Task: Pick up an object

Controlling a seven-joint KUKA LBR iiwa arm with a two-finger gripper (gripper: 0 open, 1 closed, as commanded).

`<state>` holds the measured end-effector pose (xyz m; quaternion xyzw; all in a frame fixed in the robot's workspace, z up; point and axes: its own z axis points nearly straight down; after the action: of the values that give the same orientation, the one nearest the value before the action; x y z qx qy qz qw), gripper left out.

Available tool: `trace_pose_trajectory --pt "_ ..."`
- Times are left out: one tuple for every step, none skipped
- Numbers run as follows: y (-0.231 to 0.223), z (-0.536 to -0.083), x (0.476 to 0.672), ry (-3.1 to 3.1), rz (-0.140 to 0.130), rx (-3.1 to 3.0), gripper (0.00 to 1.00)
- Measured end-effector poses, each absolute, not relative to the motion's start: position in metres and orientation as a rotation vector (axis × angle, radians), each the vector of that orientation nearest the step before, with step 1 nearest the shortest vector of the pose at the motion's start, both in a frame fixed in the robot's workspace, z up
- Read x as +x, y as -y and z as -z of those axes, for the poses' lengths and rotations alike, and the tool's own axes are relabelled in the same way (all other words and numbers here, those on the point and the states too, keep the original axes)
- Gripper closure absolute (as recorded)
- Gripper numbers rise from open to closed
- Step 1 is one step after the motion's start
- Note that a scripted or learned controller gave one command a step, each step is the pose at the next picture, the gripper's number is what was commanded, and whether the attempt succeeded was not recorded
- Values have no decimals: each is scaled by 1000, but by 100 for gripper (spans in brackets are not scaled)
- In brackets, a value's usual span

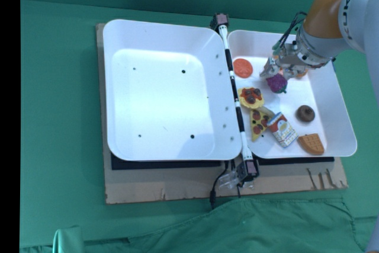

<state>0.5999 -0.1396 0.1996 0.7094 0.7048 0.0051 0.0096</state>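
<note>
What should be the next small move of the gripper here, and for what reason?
Probably a short straight descent. The gripper hangs in the right bin directly beside the purple toy, which lies apart from the red disc and the pizza toy, so it looks like the easiest target.

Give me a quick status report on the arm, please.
End effector low in right bin, over purple toy. Not visibly held. Red disc and pizza slices close by.

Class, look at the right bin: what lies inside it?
In the right bin: a red disc, purple grapes, two pizza pieces, a doughnut, a small carton and an orange wedge. The gripper covers whatever lies beneath it.
</note>
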Motion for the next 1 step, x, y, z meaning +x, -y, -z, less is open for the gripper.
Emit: trace_pose_trajectory --pt "140 -245 603 -2213 -7 2219 100"
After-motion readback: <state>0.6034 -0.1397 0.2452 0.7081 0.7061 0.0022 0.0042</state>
